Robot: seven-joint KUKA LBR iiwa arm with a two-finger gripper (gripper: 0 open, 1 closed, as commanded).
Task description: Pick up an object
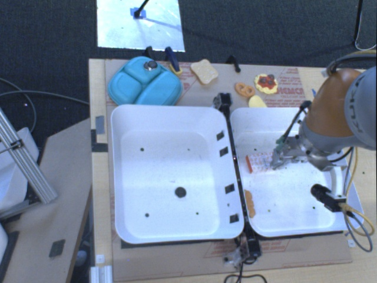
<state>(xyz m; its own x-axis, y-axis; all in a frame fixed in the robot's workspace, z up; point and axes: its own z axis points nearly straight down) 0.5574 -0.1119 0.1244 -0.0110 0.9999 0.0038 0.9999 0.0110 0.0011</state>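
Claw (277, 160) of the grey arm (344, 114) with orange band lowered into the right shallow white bin (294, 220), fingertips down at the right end of a small flat red-and-white packet (257, 161) on the bin floor. Touching or merely just above the packet: cannot tell; released or clenched: cannot tell either. Nearer in the same bin, against its left wall, a small orange-brown snack-shaped piece (250, 203). In the left shallow white bin (171, 119), a small dark round disc (180, 191) lying near the middle of the floor. Beyond the bins, on the far strip of the bench: a blue plastic divided dish (145, 82) at left, then a toast slice toy (204, 71), a small pretzel toy (244, 89), a round yellow piece with red topping (266, 83), and a pale yellow lump (257, 102) just beside the right bin's far rim.
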